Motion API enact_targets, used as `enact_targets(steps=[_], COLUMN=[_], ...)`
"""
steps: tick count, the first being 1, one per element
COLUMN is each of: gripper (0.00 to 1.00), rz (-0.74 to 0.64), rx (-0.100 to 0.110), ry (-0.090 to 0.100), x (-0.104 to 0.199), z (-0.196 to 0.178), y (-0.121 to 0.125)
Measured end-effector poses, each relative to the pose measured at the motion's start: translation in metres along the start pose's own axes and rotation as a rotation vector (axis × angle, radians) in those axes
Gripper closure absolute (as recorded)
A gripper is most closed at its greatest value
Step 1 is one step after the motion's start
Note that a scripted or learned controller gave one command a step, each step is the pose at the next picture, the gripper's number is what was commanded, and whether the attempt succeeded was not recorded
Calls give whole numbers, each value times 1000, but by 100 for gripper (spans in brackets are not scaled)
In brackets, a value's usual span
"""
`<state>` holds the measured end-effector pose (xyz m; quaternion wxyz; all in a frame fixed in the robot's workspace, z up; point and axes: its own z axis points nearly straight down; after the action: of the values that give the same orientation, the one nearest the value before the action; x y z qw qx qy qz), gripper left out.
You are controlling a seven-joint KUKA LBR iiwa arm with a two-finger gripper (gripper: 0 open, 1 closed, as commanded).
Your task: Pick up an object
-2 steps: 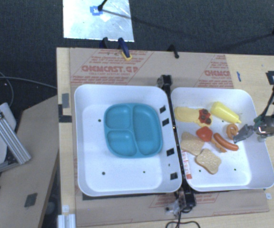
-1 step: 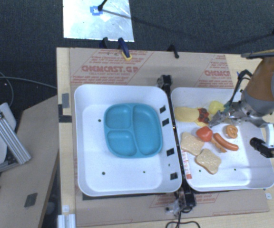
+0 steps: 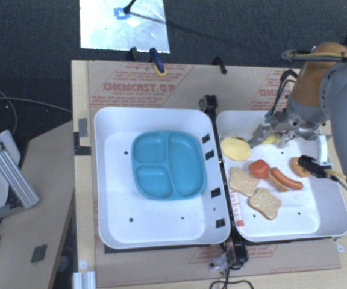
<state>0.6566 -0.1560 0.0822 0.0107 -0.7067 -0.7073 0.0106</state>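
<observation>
The jaws [image 3: 268, 132] hang low over the far part of the right bin [image 3: 330, 221], beside a yellow round piece [image 3: 236, 149]; whether they are spread or closed I cannot tell. Nearer lie a red tomato [image 3: 259, 168], sausage [image 3: 286, 179] and two bread slices [image 3: 265, 203]. A blue divided plate [image 3: 166, 164] sits in the left bin [image 3: 116, 221].

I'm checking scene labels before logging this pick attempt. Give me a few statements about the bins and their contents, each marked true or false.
1. The blue divided plate lies in the left bin. True.
2. The plate holds two bread slices. False: its compartments are bare; the bread slices lie in the right bin.
3. The gripper is over the right bin's far part. True.
4. The sausage lies on the plate. False: it lies in the right bin, beside the red piece.
5. The yellow round piece is near the divider between the bins. True.
</observation>
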Motion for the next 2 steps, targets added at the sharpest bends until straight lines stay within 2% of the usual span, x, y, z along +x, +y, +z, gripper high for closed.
enact_targets(steps=[1, 2], gripper=[0, 100], rz=[4, -2], rx=[-24, -33], ry=[2, 0], x=[-19, -18], z=[1, -10], y=[-96, -91])
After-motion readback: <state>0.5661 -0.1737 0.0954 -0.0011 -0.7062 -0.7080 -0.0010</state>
